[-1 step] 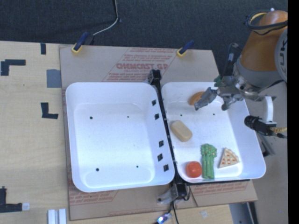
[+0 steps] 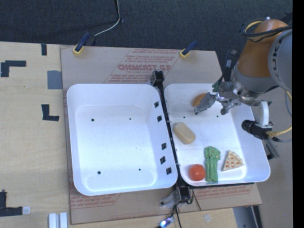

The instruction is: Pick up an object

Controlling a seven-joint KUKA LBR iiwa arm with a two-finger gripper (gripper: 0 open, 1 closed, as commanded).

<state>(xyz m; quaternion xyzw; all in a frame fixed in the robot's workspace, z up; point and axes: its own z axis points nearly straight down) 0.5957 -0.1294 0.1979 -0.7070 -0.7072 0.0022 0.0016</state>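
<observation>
The two-finger metal gripper (image 2: 213,106), jaws spread, hangs over the right shallow white plastic bin (image 2: 247,141), just beside a rounded orange-brown bread-like piece (image 2: 198,99).

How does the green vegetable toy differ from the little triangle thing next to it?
The asparagus is green, long and narrow; the pizza slice is a tan triangle with red spots. The asparagus lies beside the tomato; the pizza slice lies nearer the right bin's outer wall. Both lie flat in the right bin, away from the gripper.

The gripper (image 2: 212,104) partly hides an orange object (image 2: 198,99) behind it.
</observation>
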